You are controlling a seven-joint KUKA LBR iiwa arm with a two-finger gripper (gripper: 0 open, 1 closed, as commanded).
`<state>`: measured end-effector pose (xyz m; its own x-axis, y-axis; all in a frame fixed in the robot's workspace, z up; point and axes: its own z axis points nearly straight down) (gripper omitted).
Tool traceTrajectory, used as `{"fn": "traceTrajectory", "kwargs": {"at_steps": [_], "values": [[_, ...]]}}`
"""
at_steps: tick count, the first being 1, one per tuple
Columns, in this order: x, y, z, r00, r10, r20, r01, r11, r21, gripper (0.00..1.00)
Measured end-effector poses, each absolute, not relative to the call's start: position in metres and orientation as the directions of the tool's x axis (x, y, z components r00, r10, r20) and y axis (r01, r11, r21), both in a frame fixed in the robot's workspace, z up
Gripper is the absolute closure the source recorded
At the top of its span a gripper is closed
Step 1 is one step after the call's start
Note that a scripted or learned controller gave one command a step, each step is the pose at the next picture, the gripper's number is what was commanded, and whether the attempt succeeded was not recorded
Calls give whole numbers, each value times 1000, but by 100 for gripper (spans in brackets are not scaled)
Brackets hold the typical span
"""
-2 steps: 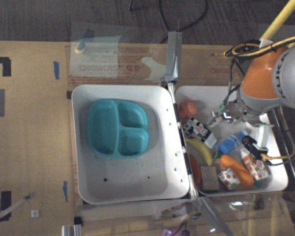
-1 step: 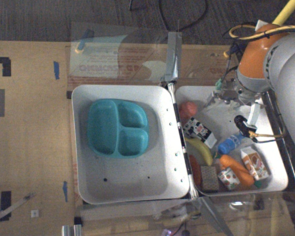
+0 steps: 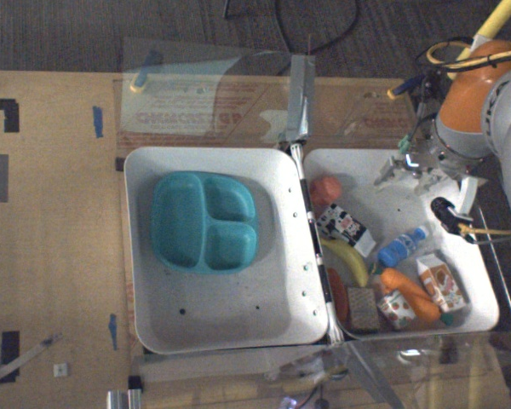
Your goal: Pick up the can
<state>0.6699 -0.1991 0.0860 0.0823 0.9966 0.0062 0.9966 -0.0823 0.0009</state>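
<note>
In the right bin (image 3: 485,313), a red cylindrical thing that looks like the can (image 3: 335,286) lies against the left wall, partly under the banana (image 3: 349,262) and beside a brown packet (image 3: 363,308). My gripper (image 3: 406,175) hangs over the bin's far right corner, well away from the can, at the end of the grey arm with its orange band (image 3: 473,100). The fingers (image 3: 385,175) are spread apart and hold nothing.
The right bin also holds a reddish round fruit (image 3: 325,188), a black-and-white carton (image 3: 345,226), a blue bottle (image 3: 402,247), a carrot (image 3: 409,291) and two small juice cartons (image 3: 440,281). A teal divided plate (image 3: 204,221) lies in the left bin (image 3: 153,313).
</note>
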Motion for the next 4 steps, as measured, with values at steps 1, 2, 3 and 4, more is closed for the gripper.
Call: {"fn": "traceTrajectory", "kwargs": {"at_steps": [1, 2, 3, 4], "values": [[671, -204, 87, 64, 998, 16, 998, -64, -7, 0], [673, -208, 95, 61, 998, 3, 998, -61, 3, 100], [668, -178, 219, 77, 997, -1, 997, -77, -2, 100], [668, -118, 270, 551, 834, -3, 834, -551, -1, 100]]}}
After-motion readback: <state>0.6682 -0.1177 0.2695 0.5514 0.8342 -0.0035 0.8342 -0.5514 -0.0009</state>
